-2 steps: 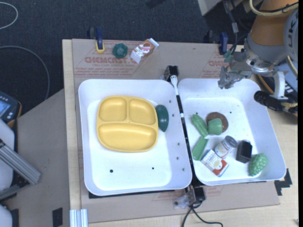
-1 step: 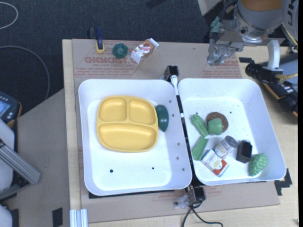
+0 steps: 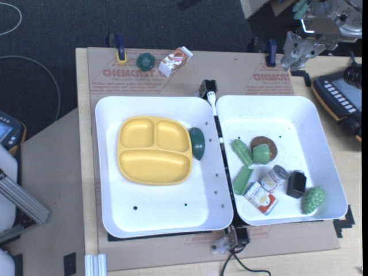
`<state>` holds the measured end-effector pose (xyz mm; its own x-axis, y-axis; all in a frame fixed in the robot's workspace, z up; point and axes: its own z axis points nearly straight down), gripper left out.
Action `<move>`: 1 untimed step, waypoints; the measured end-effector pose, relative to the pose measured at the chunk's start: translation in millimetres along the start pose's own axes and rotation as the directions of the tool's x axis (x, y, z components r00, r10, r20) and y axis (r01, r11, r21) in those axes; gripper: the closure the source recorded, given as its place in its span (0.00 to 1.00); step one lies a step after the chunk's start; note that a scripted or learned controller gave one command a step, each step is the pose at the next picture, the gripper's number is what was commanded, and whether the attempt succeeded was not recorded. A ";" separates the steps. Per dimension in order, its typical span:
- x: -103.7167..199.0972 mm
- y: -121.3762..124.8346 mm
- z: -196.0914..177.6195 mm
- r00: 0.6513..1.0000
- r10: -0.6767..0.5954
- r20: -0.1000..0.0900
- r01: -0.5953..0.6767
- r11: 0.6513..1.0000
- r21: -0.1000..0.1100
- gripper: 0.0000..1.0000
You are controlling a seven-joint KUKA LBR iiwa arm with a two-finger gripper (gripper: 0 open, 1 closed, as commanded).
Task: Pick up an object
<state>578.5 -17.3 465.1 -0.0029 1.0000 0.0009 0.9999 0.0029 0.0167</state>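
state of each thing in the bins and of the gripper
yellow divided plate: flat in left bin, compartments bare
dark green object: against the plate's right edge
small can: on its side, right bin
carton: lying flat, right bin
black block: beside the can
gripper: above the bench's far right corner, holding nothing

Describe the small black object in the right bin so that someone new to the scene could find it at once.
Start at the right bin, whose contents cluster in its near half. Near the front right corner lies a bumpy green piece; the black object sits just to its left, right of a small grey-lidded jar. It is the only black, blocky item there.
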 end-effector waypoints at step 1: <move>33.9 -12.1 -76.5 1.000 -0.003 -0.001 0.003 1.000 0.004 1.00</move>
<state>565.1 16.6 541.4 -0.0055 1.0000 0.0013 0.9999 0.0055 0.0128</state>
